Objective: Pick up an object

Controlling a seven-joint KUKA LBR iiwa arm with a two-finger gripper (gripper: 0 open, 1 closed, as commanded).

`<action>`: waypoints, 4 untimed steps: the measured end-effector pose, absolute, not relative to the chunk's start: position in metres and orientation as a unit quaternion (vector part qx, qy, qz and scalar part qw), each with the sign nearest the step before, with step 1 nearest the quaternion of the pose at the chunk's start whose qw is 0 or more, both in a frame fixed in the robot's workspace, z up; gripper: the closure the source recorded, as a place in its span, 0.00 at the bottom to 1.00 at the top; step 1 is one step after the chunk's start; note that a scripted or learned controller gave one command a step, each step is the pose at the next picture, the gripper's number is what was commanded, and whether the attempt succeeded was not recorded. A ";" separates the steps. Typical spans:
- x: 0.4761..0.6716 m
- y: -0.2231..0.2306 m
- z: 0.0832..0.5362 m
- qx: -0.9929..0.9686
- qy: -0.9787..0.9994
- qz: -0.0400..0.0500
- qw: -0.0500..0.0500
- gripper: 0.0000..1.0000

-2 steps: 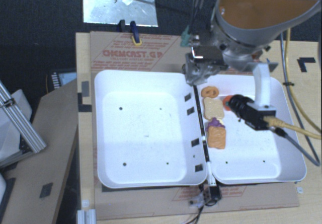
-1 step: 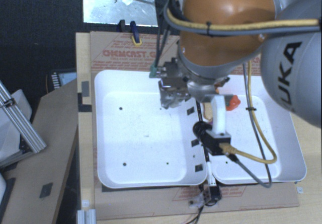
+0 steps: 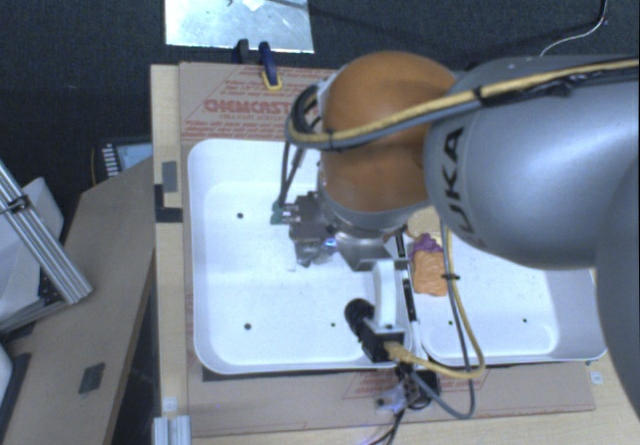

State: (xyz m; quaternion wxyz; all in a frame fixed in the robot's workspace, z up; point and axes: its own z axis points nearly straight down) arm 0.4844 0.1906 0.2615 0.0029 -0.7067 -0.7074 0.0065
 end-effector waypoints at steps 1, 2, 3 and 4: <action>0.531 0.175 0.129 -0.708 -0.706 0.004 0.001 1.00; 0.513 0.240 0.294 -0.703 -0.711 -0.010 -0.002 1.00; 0.492 0.183 0.388 -0.708 -0.706 -0.006 -0.003 1.00; 0.517 0.237 0.378 -0.704 -0.710 -0.002 0.000 1.00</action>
